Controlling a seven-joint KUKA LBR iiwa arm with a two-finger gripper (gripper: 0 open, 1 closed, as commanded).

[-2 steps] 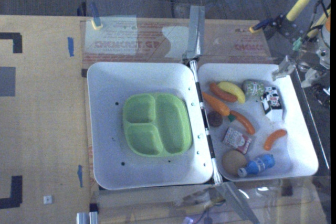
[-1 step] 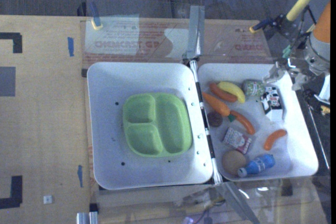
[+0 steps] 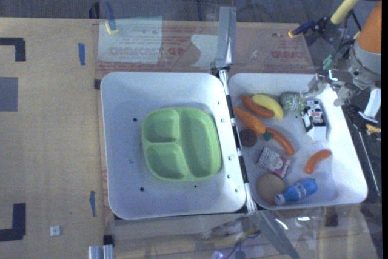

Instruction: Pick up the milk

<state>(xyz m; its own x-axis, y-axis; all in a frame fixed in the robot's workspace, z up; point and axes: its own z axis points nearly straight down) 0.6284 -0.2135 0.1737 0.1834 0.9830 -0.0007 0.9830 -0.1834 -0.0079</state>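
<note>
The milk point(image 3: 314, 115) is a small white carton with black patches, lying in the right bin point(image 3: 354, 182) near its far right side. My gripper point(image 3: 324, 87) hangs over the bin's far right corner, just above and beyond the carton and apart from it. Nothing shows between the gripper and the carton. The grey arm with its orange band point(image 3: 370, 39) comes in from the right edge.
The right bin also holds a green can point(image 3: 291, 100), a banana point(image 3: 268, 105), sausages point(image 3: 257, 107) point(image 3: 317, 160), a carrot point(image 3: 250, 121), a pink box point(image 3: 271, 161), a blue bottle point(image 3: 298, 190) and a brown round piece point(image 3: 268, 186). A green divided plate point(image 3: 180, 144) lies in the left bin point(image 3: 121, 106).
</note>
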